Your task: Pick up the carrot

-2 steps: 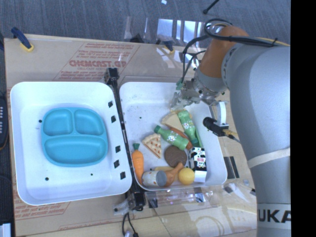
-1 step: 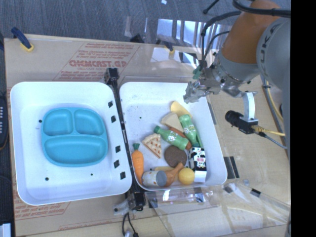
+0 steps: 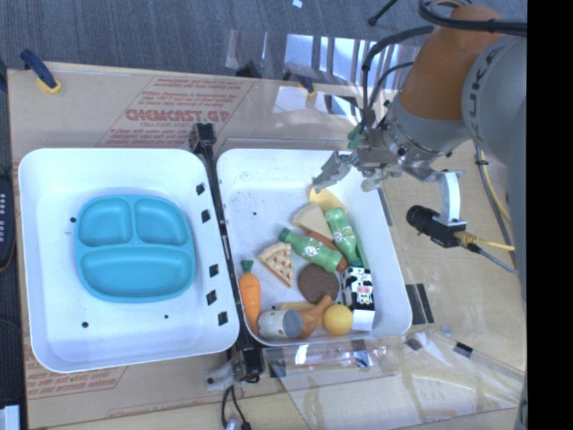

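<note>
One small orange carrot with a green top [image 3: 250,299] lay by the left wall of the right white plastic bin [image 3: 269,173]. Two green toy bottles [image 3: 311,248] lay near it. One blue plastic plate with three parts [image 3: 134,245] sat in the left white bin [image 3: 45,240]. The grey two-finger gripper [image 3: 347,176] hung above the right bin's far end, a little open, holding nothing.

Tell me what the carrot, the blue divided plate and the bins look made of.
Carrot: likely moulded plastic toy; even orange body, green top, faint sheen. Blue divided plate: likely plastic; uniform turquoise, rounded moulded compartments, soft gloss. Bins: seemingly thin formed white plastic; rounded corners, smooth, lightly reflective walls.
</note>
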`<act>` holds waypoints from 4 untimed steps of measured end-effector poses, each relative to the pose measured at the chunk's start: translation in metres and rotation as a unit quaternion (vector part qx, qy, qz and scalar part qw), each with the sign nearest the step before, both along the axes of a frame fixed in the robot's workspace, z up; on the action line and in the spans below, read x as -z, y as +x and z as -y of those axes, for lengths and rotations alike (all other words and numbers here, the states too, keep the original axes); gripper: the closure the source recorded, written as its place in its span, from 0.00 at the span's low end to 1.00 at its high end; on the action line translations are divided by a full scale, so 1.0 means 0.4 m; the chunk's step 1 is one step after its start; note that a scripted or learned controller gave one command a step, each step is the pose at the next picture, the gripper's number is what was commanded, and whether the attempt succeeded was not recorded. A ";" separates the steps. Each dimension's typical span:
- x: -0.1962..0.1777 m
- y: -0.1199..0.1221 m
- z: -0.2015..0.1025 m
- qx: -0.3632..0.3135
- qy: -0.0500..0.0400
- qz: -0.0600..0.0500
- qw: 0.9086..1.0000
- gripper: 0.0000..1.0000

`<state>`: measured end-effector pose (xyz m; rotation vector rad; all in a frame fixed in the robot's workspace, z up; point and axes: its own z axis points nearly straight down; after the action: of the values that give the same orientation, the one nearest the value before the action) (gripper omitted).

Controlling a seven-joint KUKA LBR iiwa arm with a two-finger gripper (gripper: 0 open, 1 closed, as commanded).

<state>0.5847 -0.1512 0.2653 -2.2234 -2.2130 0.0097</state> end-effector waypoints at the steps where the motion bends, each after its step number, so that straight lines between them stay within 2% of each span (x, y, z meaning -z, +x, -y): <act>1: -0.306 0.148 0.063 -0.062 -0.002 0.005 0.998 0.00; 2: -0.208 0.180 0.147 -0.177 0.002 0.000 0.984 0.00; 3: -0.166 0.183 0.141 -0.301 0.002 0.002 0.954 0.00; 4: -0.409 0.184 0.143 -0.426 -0.002 0.005 0.905 0.00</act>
<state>0.6582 -0.2083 0.4287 -1.0721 -2.9623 0.0053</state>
